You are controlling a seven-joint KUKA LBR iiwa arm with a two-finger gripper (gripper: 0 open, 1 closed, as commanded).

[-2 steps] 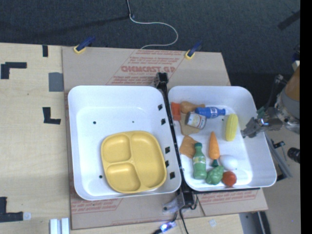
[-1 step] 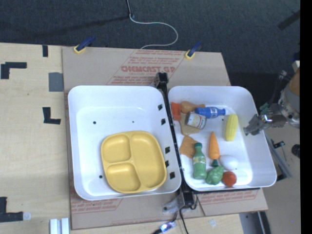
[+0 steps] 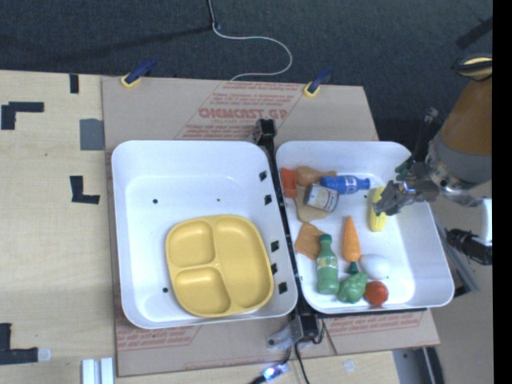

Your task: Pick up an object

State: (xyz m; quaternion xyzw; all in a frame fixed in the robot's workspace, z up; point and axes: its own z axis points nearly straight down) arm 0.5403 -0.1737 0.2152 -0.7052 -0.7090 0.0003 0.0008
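Observation:
The right bin (image 3: 428, 250) holds several toy foods: a blue bottle (image 3: 346, 184), a small can (image 3: 320, 198), an orange carrot (image 3: 350, 238), a green bottle (image 3: 326, 264), a green broccoli-like piece (image 3: 352, 286) and a red tomato (image 3: 376, 293). A small yellow piece (image 3: 377, 217) lies near the bin's right side. My gripper (image 3: 390, 198) hangs low over the right bin, just above and to the right of the yellow piece, touching or nearly touching its top.
The left bin (image 3: 144, 174) holds a yellow divided plate (image 3: 218, 264). A brown bread-like piece (image 3: 306, 238) and an orange item (image 3: 288, 178) lie by the centre wall. A white egg shape (image 3: 372, 264) sits beside the carrot. A white cable (image 3: 248, 34) loops behind the bins.

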